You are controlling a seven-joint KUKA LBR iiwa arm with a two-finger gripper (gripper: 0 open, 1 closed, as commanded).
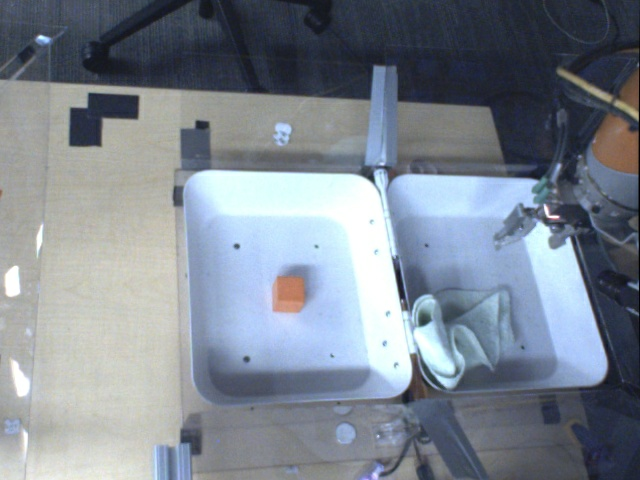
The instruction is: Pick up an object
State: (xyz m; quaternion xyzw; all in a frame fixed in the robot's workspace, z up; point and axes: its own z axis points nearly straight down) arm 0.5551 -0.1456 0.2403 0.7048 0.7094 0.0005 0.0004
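An orange cube (289, 294) lies near the middle of the left bin (215, 268). A crumpled pale-green cloth (464, 333) lies in the near left corner of the right bin (470, 213). My gripper (533, 225) hangs over the right bin's far right side, well apart from the cloth and far from the cube. Its two fingers stand spread apart with nothing between them.
A grey metal post (381, 118) rises at the back between the two bins. The wooden bench (90, 298) stretches to the left. An office chair base (210, 8) stands on the dark floor behind.
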